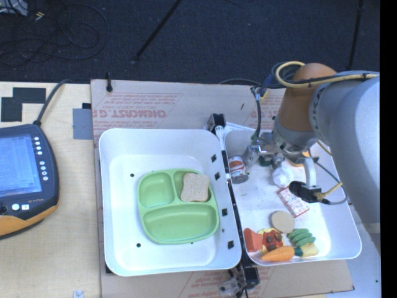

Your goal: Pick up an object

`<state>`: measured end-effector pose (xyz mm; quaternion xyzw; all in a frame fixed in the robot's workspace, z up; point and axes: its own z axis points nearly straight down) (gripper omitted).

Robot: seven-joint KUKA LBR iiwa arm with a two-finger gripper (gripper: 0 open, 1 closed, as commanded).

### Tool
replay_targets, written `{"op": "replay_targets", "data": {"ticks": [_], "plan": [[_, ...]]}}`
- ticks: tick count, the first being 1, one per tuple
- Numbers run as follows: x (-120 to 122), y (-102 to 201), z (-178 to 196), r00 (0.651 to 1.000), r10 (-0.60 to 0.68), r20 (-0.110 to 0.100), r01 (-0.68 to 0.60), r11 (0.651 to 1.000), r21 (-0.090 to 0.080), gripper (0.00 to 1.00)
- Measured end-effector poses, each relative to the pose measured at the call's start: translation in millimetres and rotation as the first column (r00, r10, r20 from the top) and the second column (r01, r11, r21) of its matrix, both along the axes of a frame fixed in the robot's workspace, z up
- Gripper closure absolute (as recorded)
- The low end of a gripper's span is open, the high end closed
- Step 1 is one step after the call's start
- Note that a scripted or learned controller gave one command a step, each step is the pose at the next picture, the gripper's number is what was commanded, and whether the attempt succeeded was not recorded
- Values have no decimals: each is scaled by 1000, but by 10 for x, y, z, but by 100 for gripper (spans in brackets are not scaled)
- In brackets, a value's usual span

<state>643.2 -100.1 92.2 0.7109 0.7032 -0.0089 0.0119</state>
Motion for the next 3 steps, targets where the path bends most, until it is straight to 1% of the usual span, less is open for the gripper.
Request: {"op": "replay_targets", "data": {"ticks": [1, 2, 3], "plan": [[0, 0, -1, 1000, 0, 0, 0, 1000, 0, 0], [1, -28, -8, 1000, 1, -1, -1, 1000, 7, 0], [1, -9, -3, 1000, 1, 0, -1, 1000, 2, 0]]}}
